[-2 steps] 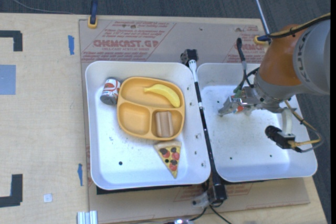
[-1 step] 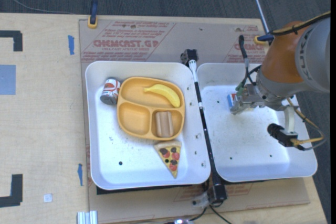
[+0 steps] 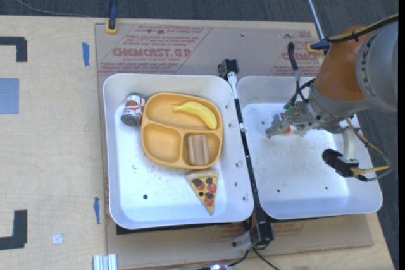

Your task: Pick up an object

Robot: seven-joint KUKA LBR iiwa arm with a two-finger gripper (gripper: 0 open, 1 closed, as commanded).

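Four toys lie well left of the claw (image 3: 278,129), in the other bin: banana (image 3: 197,112) and hotdog (image 3: 198,150) in a divided yellow plate (image 3: 161,139), pizza slice (image 3: 205,190), can (image 3: 132,110); I cannot tell the claw's state; the banana looks light, rigid, slick, best pinched mid-curve

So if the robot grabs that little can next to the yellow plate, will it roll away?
Probably, if nudged: the can lies on its side in the left bin, so it could roll. It looks small and likely light. The plate beside it may stop it.
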